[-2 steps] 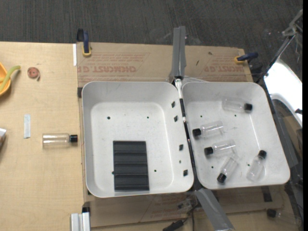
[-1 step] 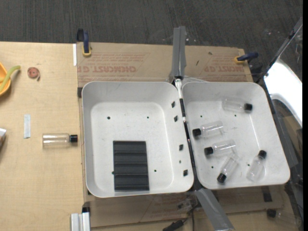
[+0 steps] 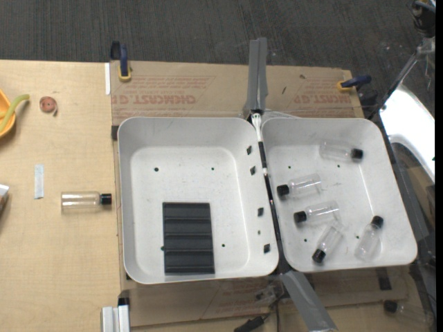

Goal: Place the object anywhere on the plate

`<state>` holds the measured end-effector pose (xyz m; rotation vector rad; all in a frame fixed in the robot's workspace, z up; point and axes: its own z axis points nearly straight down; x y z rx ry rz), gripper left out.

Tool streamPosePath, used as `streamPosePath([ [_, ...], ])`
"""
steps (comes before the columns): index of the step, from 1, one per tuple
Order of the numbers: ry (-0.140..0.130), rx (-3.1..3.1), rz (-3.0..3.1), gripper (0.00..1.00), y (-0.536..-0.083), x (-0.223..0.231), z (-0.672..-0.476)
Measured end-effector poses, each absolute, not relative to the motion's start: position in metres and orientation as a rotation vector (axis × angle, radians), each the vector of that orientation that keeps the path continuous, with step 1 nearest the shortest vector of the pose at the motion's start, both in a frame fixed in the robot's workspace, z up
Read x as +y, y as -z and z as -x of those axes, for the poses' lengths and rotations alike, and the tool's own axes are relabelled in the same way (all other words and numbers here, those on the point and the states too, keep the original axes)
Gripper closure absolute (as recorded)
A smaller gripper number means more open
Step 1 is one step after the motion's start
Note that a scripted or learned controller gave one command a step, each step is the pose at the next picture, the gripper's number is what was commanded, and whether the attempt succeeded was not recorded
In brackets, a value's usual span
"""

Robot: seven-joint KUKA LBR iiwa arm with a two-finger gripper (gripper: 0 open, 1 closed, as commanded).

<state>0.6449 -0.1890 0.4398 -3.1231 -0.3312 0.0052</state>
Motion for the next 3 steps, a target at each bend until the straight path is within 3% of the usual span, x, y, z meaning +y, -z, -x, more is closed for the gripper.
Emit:
streamPosePath([
  [1, -0.008, -0.316, 3.124, 0.00, -0.439, -0.222, -0.629],
  [2, -0.008, -0.319, 3.125, 0.00, -0.439, -0.222, -0.653],
  [3, -0.010, -0.344, 3.122, 0.00, -0.439, -0.222, -0.654],
])
